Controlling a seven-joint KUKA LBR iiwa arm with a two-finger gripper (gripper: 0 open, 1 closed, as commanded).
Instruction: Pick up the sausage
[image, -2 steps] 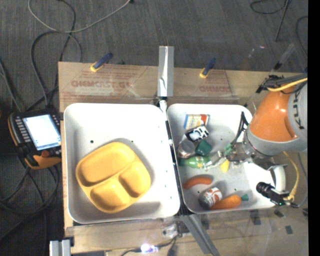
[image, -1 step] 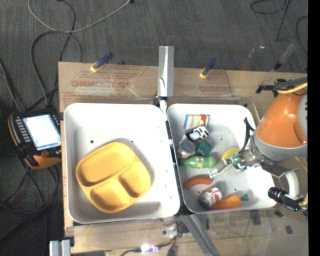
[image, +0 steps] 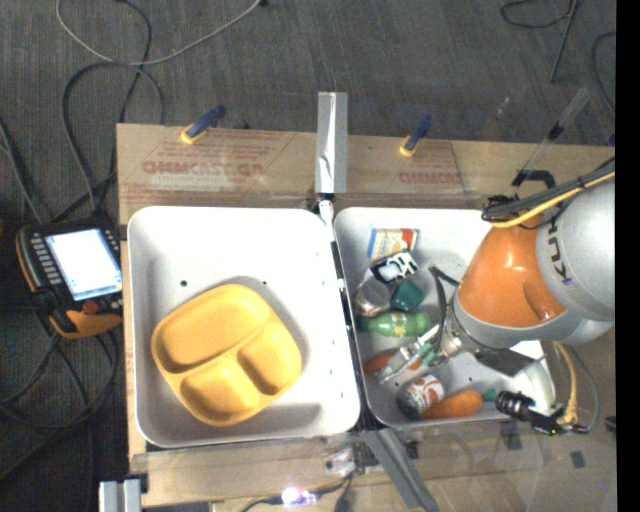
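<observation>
Gripper (image: 420, 355) is low in the right bin (image: 470, 225) among clutter — whether its fingers are spread, I cannot tell. Sausage (image: 383, 362), apparently, lies just beside the tips — approach consistent with picking.

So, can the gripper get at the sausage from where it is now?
Probably yes. The gripper sits low in the right bin, and the sausage lies beside its tip, top uncovered. The green bottle and can crowd it closely.
</observation>
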